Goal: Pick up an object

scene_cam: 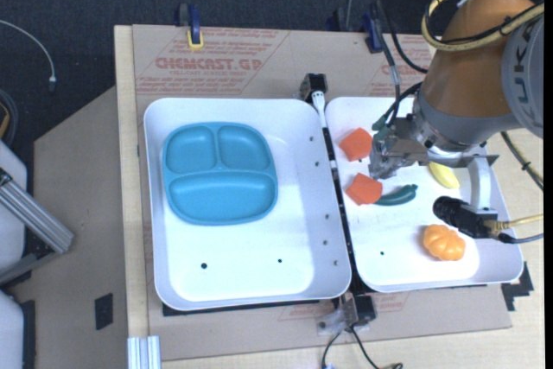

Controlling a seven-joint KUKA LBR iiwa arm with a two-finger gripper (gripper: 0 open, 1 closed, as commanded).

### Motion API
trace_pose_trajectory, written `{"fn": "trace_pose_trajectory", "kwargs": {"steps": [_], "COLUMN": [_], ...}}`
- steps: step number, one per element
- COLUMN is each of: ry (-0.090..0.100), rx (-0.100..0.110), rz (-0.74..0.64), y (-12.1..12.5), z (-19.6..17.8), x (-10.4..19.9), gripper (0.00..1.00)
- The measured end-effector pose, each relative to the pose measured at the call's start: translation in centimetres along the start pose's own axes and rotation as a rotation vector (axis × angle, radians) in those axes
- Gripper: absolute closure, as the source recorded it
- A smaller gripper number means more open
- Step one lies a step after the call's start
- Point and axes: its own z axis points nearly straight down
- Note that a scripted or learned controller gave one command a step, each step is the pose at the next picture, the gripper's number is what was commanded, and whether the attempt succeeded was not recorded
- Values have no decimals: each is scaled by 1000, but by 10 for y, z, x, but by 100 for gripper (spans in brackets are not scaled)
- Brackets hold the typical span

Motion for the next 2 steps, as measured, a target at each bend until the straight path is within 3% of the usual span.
{"fn": "trace_pose_trajectory", "kwargs": {"steps": [2], "ry": [0], "rx": [-4], "rz": [-2], "y": [-12], "z": [-2], "x": [100], "gripper": [100]}}
